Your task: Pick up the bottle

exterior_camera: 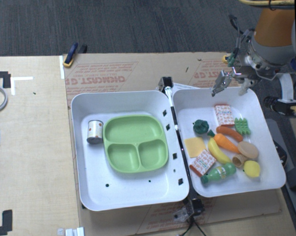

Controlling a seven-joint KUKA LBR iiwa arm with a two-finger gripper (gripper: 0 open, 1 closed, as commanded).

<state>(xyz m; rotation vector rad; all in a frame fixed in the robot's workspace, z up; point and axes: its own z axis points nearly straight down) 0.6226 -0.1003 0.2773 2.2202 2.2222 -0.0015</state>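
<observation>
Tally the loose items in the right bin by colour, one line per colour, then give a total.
Green: 3, the bottle, the broccoli and a ridged piece
Yellow: 3, the banana, the lemon and the cheese slice
Orange: 2, the carrot and a sausage-like piece
Red-and-white packets: 2
Tan: 2
Total: 12

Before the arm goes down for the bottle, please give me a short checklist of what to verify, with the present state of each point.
1. Bottle located, in right bin: ok.
2. Bottle lying down, not upright: ok.
3. Free space around bottle: not ok; snack packet and banana touch or crowd it.
4. Gripper above bottle: not ok; it hangs over the bin's far edge.
5. Gripper open, nothing between fingers: ok.
</observation>
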